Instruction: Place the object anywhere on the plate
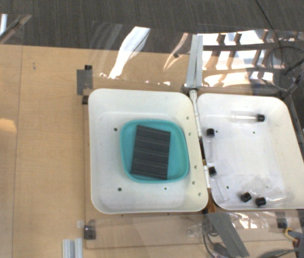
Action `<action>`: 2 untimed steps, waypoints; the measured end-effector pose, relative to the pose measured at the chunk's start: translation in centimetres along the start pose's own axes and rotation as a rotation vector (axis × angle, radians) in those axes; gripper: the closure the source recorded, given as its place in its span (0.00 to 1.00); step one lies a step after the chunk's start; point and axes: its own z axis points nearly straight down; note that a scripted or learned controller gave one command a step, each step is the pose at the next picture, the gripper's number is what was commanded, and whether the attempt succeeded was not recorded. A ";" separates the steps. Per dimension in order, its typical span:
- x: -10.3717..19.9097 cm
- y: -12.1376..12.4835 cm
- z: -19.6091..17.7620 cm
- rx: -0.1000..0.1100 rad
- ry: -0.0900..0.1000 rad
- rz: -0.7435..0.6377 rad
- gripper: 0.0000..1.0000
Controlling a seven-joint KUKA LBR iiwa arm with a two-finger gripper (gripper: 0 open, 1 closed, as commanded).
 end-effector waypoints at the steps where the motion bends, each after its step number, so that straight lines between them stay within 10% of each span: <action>1: 0.0 0.0 -4.2 0.001 0.001 0.223 0.00; 2: 0.0 0.0 -4.2 0.002 0.001 0.361 0.00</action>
